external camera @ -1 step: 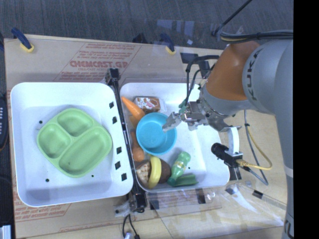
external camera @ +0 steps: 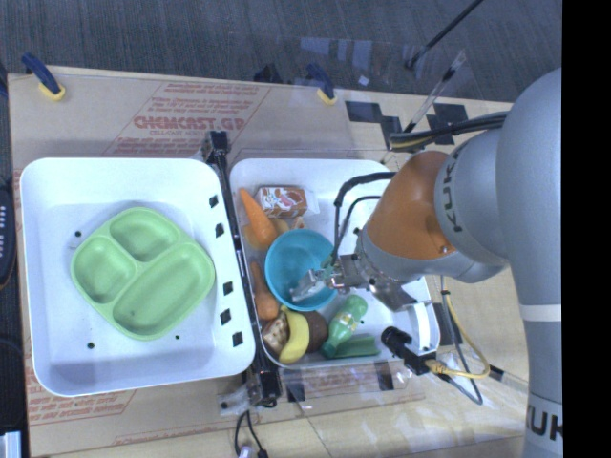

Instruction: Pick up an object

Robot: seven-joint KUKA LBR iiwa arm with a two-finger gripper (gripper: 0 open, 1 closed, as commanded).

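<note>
The gripper (external camera: 313,284) sits low over the blue bowl (external camera: 298,265), but nothing is lifted yet; whether its jaws are open, I cannot tell.

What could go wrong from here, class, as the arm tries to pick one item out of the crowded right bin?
1. The pincer sits at the blue bowl, at its rim; a grip on a thin rim could slip or tip the bowl.
2. The carrot, banana and green bottle crowd the bowl, so lifting may drag or knock them.
3. The right bin's wall lies close; a wide swing could strike it.
</note>
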